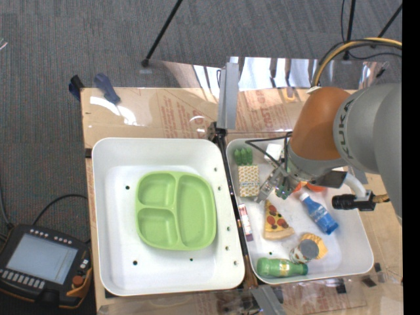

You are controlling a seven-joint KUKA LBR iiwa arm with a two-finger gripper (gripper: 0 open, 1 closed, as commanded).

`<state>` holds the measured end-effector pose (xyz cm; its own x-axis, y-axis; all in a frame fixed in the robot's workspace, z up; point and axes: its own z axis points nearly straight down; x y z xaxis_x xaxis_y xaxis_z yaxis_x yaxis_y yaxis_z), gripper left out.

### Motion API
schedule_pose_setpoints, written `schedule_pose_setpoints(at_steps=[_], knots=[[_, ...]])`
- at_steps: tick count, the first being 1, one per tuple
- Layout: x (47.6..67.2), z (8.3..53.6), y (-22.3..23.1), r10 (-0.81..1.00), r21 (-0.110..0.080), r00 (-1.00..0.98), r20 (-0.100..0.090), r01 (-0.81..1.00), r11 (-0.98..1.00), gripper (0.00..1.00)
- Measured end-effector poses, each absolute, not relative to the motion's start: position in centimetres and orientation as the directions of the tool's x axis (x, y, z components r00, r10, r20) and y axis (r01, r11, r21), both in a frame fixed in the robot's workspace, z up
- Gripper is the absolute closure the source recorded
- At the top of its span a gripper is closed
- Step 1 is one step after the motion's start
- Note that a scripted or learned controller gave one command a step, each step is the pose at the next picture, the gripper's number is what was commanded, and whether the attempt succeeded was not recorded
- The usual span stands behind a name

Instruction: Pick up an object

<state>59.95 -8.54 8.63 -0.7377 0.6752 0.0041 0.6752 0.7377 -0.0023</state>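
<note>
My gripper (275, 190) hangs over the middle of the right bin (359, 251), just above the pointed end of a toy pizza slice (277, 222). Its two fingers stand apart, open, with nothing between them. To its left lies a small beige cracker box (248, 179). A blue bottle (320, 214) lies to its right. Near the bin's front edge are a green bottle (282, 267) on its side and a round tin (308, 248). The orange band of the arm hides part of the bin's back.
The left bin (111, 176) holds a green divided plate (176, 210). A small green item (243, 155) sits in the right bin's back left corner, and a thin pen-like stick (245, 219) lies along its left wall. A teach pendant (39, 261) lies at the lower left.
</note>
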Motion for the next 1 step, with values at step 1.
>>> schedule_pose_setpoints(at_steps=[1], knots=[[61.91,8.70,-9.03,0.877,-0.002,-0.481,0.001,0.877,0.481,1.00]])
